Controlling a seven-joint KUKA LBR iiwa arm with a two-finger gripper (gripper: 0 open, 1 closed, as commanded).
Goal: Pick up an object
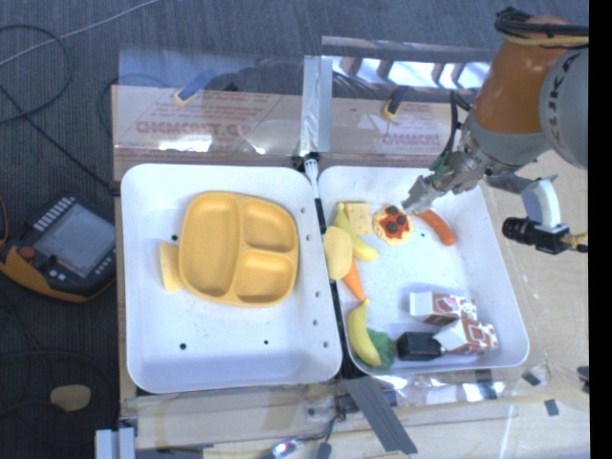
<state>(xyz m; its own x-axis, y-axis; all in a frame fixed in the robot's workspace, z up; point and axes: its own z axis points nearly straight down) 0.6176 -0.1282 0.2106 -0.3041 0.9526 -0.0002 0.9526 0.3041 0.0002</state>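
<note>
Half hidden beneath the yellow tray (pixel 237 248), a pale slab (pixel 169 265) peeks out; the hand's (pixel 417 196) grip cannot be told.

Yellow tray (pixel 237 248) in left bin (pixel 143 352); pendant (pixel 59 249), maybe cables (pixel 38 55), on floor.

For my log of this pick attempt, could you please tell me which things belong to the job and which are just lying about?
Job in hand:
- pincer, above the right bin
- pizza slice toy just below it
- orange sausage beside it

Lying about:
- yellow divided tray in the left bin
- banana
- carton
- handheld pendant on the floor
</note>
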